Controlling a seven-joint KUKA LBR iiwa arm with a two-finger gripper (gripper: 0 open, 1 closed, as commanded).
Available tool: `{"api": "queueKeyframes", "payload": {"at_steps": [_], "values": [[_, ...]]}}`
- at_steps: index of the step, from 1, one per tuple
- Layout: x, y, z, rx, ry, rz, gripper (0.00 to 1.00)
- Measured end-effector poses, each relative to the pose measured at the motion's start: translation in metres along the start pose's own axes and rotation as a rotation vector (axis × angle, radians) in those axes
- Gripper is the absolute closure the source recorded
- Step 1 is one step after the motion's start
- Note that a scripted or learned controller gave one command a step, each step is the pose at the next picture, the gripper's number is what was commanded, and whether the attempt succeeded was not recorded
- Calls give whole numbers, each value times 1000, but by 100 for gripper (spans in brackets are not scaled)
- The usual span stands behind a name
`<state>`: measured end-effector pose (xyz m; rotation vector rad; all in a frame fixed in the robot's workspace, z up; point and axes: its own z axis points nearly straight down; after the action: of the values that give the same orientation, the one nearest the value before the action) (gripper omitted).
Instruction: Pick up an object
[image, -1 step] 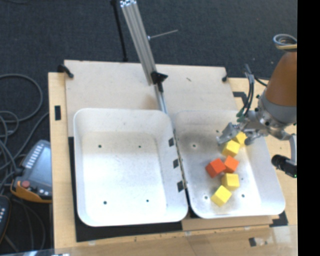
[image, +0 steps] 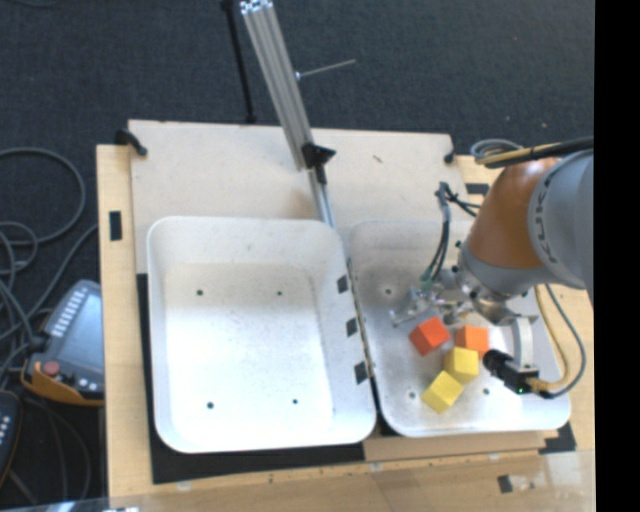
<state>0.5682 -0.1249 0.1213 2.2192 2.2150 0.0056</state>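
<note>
In the right bin (image: 385, 255) lie several small blocks. An orange cube (image: 430, 335) sits near the bin's middle, and a second orange block (image: 474, 338) is just right of it. A yellow cube (image: 465, 362) and another yellow block (image: 442, 391) lie toward the bin's front. My gripper (image: 428, 305) hangs low over the right bin, directly behind the first orange cube and very close to its top. The grey arm with its orange band (image: 510, 225) reaches in from the right and hides the bin's right part.
The left bin (image: 250, 330) stands beside the right one; their walls meet at the centre. A slanted metal pole (image: 285, 95) rises from behind the bins. Cables and a pendant (image: 70, 330) lie on the floor at left.
</note>
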Motion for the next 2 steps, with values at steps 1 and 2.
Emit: {"api": "queueKeyframes", "payload": {"at_steps": [1, 2], "values": [[2, -36, 24, 2, -1, 0, 0], [-8, -43, -33, 0, 0, 0, 0]]}}
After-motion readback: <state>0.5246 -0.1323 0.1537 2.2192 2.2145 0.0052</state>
